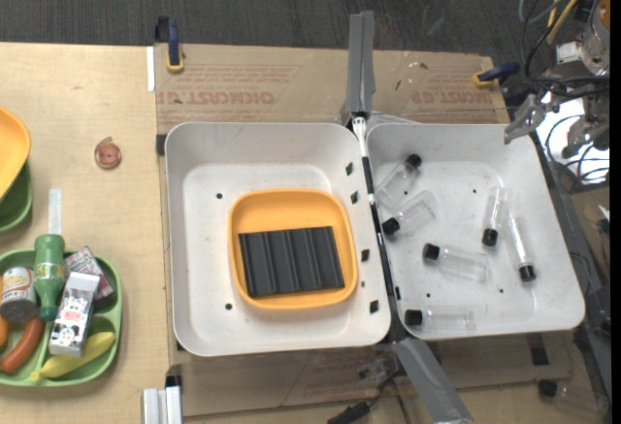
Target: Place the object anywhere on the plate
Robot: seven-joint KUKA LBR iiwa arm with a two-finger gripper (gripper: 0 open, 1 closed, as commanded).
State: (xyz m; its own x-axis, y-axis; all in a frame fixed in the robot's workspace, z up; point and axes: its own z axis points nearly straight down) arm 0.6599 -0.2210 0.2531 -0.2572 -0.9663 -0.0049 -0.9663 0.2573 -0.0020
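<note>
An orange square plate lies in the middle of the left white bin. A dark grey ridged rectangular object rests flat on the plate, inside its rim. My gripper hangs at the far right, above the back right corner of the right bin, well away from the plate. Cables and metal parts crowd around it, and nothing shows in its grasp.
Several clear vials with black caps lie scattered in the right bin. On the wooden bench to the left stand a green tray of toy food, a yellow bowl and a small pink piece. Cardboard lies behind the bins.
</note>
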